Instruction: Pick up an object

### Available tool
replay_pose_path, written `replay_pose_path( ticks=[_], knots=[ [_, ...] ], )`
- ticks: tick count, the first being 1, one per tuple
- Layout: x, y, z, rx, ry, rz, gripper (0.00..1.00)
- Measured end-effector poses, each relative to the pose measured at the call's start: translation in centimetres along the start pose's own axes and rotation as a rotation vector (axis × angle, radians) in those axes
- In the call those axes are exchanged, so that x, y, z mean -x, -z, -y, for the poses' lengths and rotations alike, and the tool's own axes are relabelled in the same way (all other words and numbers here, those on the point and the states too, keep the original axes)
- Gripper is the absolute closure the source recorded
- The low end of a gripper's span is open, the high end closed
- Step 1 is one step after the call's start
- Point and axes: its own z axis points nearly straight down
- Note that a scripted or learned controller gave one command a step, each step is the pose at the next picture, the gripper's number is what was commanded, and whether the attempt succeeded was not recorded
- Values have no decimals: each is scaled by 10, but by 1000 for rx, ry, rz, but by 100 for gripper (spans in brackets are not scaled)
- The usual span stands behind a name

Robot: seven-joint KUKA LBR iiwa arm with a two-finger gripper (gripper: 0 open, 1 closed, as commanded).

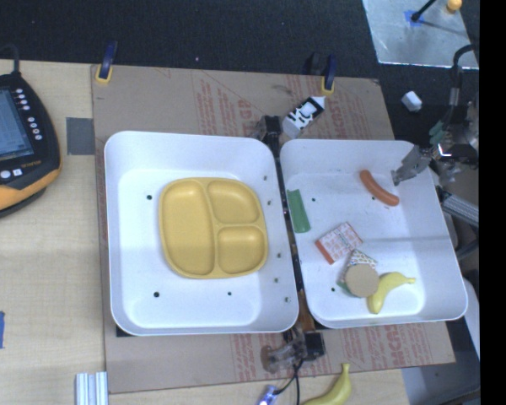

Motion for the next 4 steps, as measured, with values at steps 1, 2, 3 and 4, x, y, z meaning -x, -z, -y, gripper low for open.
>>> replay_pose_path(
  ticks=[1, 2, 3, 4],
  knots=[
    [20, -87, -45, -1, 3, 1, 0],
    [16, -162, -75, -1, 3, 1, 0],
    [0, -161, -76, -2, 1, -1, 0],
    [1, -150, -76, -3, 3, -1, 100]
  ],
)
